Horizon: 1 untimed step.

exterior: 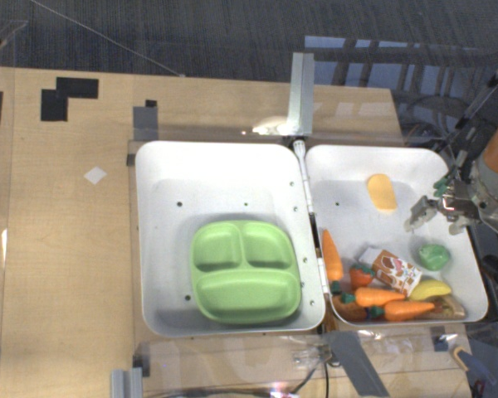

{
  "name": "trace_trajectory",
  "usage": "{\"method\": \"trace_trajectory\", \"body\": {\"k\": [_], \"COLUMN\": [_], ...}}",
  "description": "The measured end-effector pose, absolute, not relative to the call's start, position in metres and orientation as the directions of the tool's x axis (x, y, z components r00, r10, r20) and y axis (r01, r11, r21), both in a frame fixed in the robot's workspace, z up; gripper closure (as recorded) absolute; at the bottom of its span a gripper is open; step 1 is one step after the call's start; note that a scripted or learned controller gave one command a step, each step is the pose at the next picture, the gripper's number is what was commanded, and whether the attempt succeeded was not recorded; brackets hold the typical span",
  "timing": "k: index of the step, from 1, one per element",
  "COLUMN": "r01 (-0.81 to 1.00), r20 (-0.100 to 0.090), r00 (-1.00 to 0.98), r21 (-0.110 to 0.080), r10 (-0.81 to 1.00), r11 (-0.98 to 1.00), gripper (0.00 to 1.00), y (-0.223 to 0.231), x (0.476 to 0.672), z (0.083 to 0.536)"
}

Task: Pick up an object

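No legible text, brand or number appears anywhere; the small printed carton (396, 270) in the right bin (349, 172) carries artwork too blurred to read.

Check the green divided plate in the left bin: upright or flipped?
Upright: the green divided plate shows its three compartments facing up, flat in the left bin.

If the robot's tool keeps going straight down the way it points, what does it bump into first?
Probably the green round object, which lies just below the tool in the right bin. Depth is hard to judge, so it might reach bare bin floor beside it instead.
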<state>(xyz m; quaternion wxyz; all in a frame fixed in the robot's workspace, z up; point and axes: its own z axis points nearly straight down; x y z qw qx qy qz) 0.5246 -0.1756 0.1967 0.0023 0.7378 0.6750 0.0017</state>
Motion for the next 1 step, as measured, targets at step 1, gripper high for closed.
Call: {"method": "trace_trajectory", "body": {"k": [1], "r01": [0.974], "r20": [0.0], "r00": [0.225], "r21": [0.003], "r10": [0.974], "r11": [-0.225], "gripper": [0.0], "y": [-0.1982], "x": [0.5335], "z": [0.0978]}}
